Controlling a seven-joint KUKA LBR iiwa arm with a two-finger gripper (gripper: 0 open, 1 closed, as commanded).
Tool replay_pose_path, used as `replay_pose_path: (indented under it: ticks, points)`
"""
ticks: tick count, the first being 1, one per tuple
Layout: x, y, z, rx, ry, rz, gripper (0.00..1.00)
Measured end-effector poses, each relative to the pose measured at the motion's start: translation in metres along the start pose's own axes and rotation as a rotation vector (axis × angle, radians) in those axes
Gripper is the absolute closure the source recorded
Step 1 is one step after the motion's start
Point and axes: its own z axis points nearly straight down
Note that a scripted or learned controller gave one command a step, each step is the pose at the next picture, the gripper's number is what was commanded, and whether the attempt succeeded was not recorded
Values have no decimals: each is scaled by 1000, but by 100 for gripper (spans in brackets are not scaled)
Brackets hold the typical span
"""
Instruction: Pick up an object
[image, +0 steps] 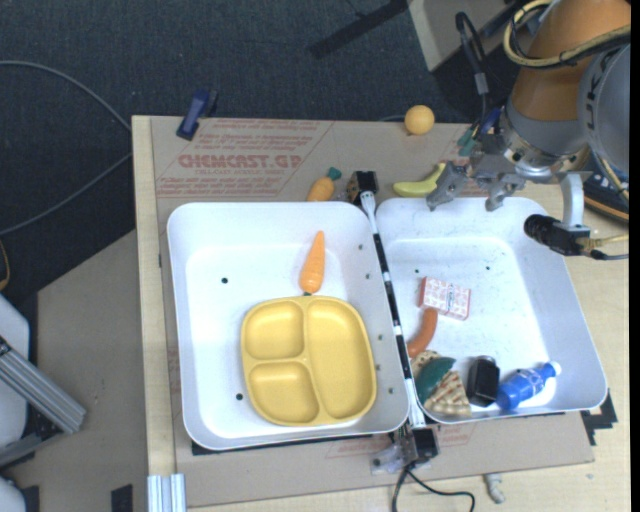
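Observation:
My gripper (467, 196) hangs over the far rim of the right bin (560, 300), its two fingers spread apart with nothing between them, so it is open. Below it in that bin lie a pink checkered packet (445, 297) and a reddish sausage (424, 331). Along the near wall sit a dark green piece (436, 374), a tan waffle-like piece (450, 396), a black block (483, 380) and a blue bottle (524, 385). A yellow banana (417, 184) rests just outside the far rim, left of the gripper.
The left bin (200, 300) holds a yellow divided plate (306, 359) and an orange carrot (314, 262). On the bench behind the bins are an orange ball (420, 120), a small orange toy (322, 188) and a blue clip (195, 114).

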Motion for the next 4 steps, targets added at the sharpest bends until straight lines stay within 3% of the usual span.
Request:
replay_pose_path:
  ticks: [1, 2, 3, 4]
  points:
    - [-108, -29, 75, 3, -1, 1, 0]
    - [-13, -122, 91, 4, 3, -2, 0]
    - [-4, -113, 129, 3, 2, 0, 0]
    - [0, -121, 128, 3, 2, 1, 0]
